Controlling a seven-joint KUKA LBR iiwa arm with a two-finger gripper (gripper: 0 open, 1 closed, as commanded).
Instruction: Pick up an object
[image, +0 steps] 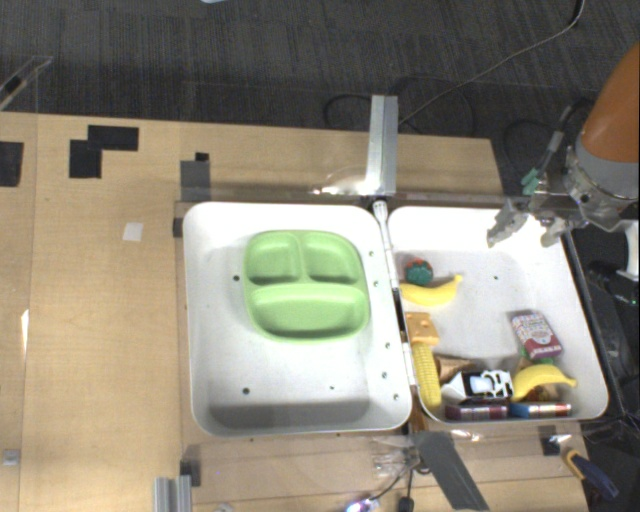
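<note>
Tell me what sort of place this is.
Likely a robotics lab pick-and-place bench: two white bins sit side by side on a wooden benchtop, one holding a green tray, the other toy bananas, with a gripper above.

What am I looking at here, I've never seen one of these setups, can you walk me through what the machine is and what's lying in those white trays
This is one picture, taken by a camera fixed above a wooden bench and looking down at a slant. The machine is a robot arm, grey with an orange band, reaching in from the right. At its end is a gripper with two fingers, open, hanging over the top edge of the right bin and holding nothing.

Two shallow white bins sit side by side. The left bin holds a green divided plate. The right bin holds toy-like items: a banana near its left wall, a small red and green object just above it, a corn cob, a second banana, a small reddish packet, and a few more pieces along the bottom edge that are hard to identify.
</note>
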